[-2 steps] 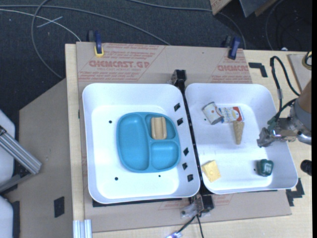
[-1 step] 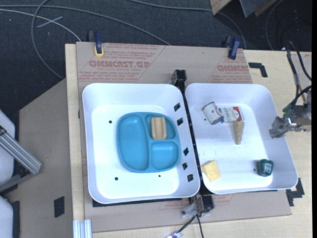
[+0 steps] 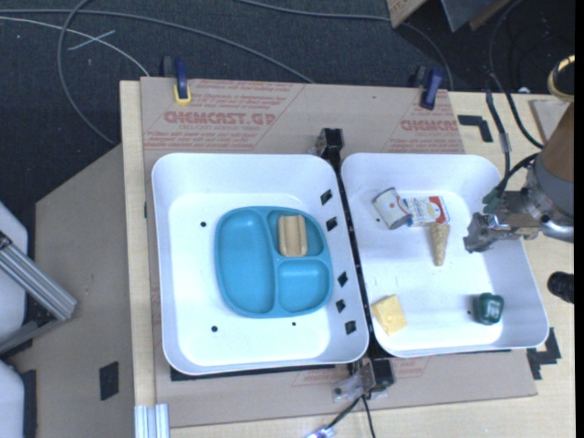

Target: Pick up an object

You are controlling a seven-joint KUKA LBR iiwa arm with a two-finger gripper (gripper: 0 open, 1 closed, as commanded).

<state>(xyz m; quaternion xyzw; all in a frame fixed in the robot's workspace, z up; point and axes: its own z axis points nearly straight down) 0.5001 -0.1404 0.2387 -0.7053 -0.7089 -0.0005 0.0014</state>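
The hand [image 3: 481, 235] sits at the right bin's [image 3: 456, 167] edge; I cannot tell its grip. The cone [image 3: 440, 242] lies nearby, light and crumbly; hold its middle.

Hand [image 3: 481, 235] over rt bin's [image 3: 511, 336] edge — cone [image 3: 440, 242] just beside.

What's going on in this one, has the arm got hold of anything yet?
Not that the view shows. The arm's end effector sits over the right bin near its right wall, with nothing visibly between its fingers. In that bin lie a small carton, a cone-shaped piece, a yellow wedge and a green object. The left bin holds a blue divided tray with a tan piece.
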